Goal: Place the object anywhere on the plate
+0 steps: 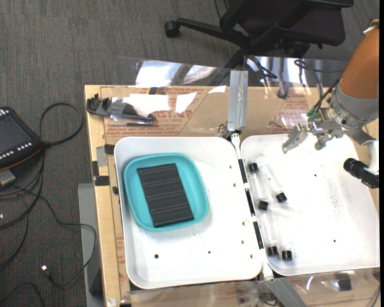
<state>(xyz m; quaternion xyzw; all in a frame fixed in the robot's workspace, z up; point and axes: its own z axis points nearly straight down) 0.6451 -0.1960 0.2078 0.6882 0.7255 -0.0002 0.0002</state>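
The shallow white left bin (179,261) carries a teal rounded plastic plate (133,200) toward its back-left corner, and a black ribbed rectangular slab (165,194) lies flat on that plate. The grey two-finger gripper (305,137) hangs over the right bin's (333,235) back edge, fingers spread around nothing, well apart from the slab

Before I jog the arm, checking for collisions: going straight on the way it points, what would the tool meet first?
The tool points down and left over the right bin. Likely first contact is the bin's bare white floor near its upper left corner, though depth is unclear.
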